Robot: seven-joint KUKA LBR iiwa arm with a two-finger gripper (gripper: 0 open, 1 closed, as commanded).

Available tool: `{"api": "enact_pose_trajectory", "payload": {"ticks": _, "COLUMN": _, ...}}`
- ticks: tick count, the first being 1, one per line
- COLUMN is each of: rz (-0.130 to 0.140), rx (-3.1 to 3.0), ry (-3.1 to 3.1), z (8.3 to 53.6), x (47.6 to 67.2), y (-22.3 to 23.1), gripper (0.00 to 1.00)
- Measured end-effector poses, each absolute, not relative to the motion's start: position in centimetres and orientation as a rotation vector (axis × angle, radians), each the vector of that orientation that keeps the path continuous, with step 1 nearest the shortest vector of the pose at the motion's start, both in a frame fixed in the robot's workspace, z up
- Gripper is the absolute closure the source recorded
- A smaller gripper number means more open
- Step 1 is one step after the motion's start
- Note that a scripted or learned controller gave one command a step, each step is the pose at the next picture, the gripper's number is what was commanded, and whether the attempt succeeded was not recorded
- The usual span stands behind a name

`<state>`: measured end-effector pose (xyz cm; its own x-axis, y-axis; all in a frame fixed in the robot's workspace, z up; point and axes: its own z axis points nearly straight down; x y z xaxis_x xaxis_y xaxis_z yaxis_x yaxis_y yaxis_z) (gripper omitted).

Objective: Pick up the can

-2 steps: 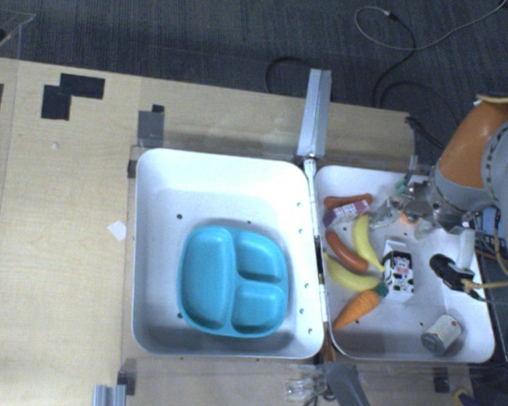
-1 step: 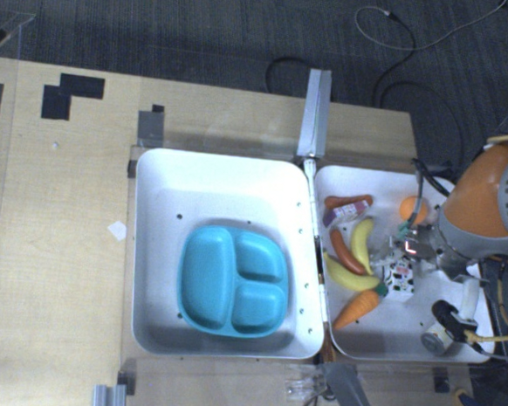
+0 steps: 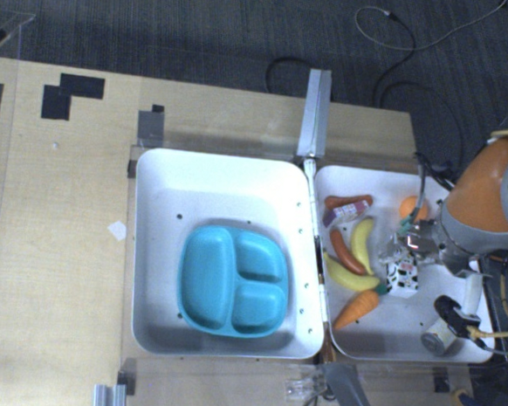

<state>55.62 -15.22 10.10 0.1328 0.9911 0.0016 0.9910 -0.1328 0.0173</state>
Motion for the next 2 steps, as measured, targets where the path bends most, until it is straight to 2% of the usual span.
{"api": "enact_pose_trajectory", "payload": {"ticks": 1, "rz": 0.005, "rx": 2.558, "ry": 1.815, "z": 22.6, "x": 56.5, "y": -16.5, "gripper": 1.0}}
{"api": "enact_pose_trajectory", "payload": {"ticks": 2, "rz": 0.003, "rx": 2.545, "ry": 1.836, "z": 20.1, "x": 59.3, "y": -15.9, "gripper": 1.0}}
